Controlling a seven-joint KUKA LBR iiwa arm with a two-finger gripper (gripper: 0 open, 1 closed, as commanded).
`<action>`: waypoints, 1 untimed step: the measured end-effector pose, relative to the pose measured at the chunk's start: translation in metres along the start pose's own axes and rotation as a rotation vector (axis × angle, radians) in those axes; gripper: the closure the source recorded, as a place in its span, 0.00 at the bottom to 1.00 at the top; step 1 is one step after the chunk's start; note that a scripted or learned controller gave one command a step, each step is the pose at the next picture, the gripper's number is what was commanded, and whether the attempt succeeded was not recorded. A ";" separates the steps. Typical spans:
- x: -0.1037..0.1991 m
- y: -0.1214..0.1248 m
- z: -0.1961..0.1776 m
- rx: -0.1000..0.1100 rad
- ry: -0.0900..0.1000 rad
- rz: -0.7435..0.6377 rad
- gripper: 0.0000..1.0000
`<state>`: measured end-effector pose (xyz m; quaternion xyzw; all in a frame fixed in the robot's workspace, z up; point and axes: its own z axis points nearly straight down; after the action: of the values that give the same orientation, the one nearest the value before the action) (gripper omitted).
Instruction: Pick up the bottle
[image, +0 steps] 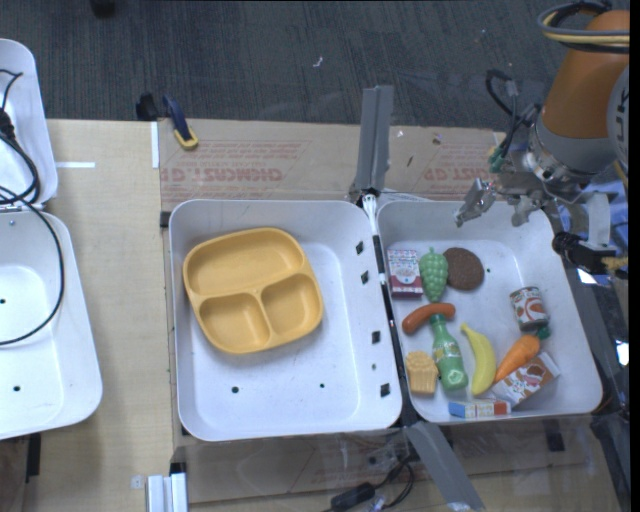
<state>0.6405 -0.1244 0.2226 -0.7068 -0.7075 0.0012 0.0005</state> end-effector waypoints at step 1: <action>0.010 -0.034 0.129 -0.001 0.000 -0.154 0.00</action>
<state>0.6065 -0.1144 0.0933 -0.6503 -0.7597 0.0004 0.0003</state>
